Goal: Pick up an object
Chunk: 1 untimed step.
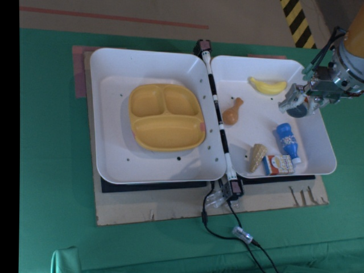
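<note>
Even, soft overhead light; faint shadows, mild glare on white bins [114, 169], slightly soft focus.

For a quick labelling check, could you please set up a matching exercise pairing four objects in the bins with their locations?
Things:
1. banana
2. yellow divided plate
3. blue bottle
4. ice cream cone

Places:
A. left bin
B. far end of the right bin
C. near edge of the right bin, beside the small carton
D. right bin, just nearer than the gripper

Pairs: 1-B, 2-A, 3-D, 4-C

Arm [351, 50] cut off at right edge; pincer [296, 102] fingers blurred.
</note>
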Motion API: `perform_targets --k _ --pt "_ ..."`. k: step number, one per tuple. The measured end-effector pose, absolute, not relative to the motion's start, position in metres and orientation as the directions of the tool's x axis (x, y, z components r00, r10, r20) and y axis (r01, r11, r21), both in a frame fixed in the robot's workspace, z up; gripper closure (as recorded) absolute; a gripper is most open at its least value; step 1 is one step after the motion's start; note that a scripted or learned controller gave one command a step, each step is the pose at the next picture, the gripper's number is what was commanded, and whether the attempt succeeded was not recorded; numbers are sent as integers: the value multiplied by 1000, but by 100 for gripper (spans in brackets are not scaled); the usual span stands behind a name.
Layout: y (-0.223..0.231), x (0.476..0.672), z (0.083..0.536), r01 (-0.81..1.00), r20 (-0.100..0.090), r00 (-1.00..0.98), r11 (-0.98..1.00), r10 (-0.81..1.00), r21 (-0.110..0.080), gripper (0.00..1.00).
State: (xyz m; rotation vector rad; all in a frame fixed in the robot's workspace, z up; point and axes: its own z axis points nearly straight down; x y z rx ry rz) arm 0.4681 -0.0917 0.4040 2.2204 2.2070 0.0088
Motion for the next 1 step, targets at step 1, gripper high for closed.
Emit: perform_targets --k 1 --pt "-42 475 428 1000 -2 7 -7 1000 12 100"
